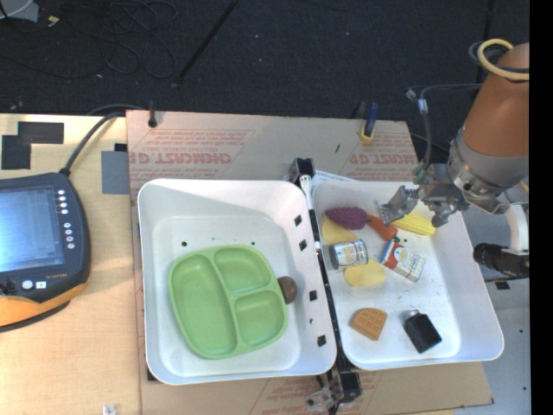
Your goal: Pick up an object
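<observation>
Two shallow white bins side by side on the desk [95, 258], over a sheet of printed cardboard [225, 150].

Left bin [216, 201]: holds a light-green divided plate [227, 300] with three compartments, lying flat toward the near side, and a small brown round object [288, 290] touching the plate's right edge, close to the bin's right wall.

Right bin [471, 318]: crowded toward the far half. Purple eggplant-like toy [346, 217] near the far left; an orange carrot-like piece [381, 227] just right of it; a yellow corn-like toy [415, 225] further right, beside the gripper. Small can [349, 253] on its side near the left wall, a yellow lemon-like lump [365, 275] just below it, a red-and-white packet [403, 259] tilted to the right of both. Nearer the front, a tan cookie-like piece [369, 322] and a black block [422, 332], apart from each other and from the cluster.

Gripper [413, 201] low over the far part of the right bin, above the carrot-like piece and the corn-like toy; grey fingers [396, 204] apparently spread, nothing seen between them. Orange band of the arm [505, 102] rising at the right.

Teach pendant [39, 240] with a screen lying on the desk at far left.
</observation>
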You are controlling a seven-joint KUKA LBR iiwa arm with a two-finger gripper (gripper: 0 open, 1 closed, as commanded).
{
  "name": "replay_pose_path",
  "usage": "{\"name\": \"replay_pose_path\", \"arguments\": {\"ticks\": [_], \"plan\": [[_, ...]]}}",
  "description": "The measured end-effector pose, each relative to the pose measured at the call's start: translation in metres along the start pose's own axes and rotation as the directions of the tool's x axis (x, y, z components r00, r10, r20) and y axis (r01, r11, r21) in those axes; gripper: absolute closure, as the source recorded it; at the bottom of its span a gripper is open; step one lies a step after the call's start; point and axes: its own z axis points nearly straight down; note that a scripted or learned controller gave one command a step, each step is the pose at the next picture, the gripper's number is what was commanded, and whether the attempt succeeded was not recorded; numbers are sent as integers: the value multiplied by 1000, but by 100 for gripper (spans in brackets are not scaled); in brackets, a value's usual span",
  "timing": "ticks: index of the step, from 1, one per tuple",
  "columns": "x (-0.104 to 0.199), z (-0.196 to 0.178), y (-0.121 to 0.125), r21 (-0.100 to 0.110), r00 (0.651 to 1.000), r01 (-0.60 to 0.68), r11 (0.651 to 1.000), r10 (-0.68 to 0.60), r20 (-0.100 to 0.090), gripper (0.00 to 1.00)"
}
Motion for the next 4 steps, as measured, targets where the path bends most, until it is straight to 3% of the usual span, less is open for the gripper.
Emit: {"name": "replay_pose_path", "arguments": {"ticks": [1, 2, 3, 4], "plan": [[3, 89, -38, 11, 1000, -1, 1000, 1, -2, 0], [22, 165, -76, -1, 1000, -2, 1000, 2, 1, 0], [22, 157, -77, 3, 1000, -8, 1000, 8, -2, 100], [96, 74, -97, -2, 1000, 3, 1000, -3, -2, 100]]}}
